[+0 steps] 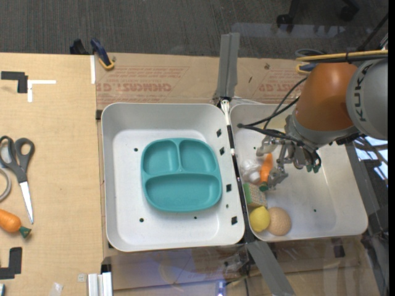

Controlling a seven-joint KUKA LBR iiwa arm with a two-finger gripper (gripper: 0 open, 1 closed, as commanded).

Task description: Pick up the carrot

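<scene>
Lemon [260,218] lies nearest; at its twelve o'clock I see my gripper [270,169] pinching a small orange carrot [266,167], arm [364,97] lettered KUKA.

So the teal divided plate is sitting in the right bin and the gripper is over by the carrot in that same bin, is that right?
Not quite. The camera view shows the teal divided plate in the left bin, not the right one. The gripper is indeed by the carrot in the right bin.
</scene>
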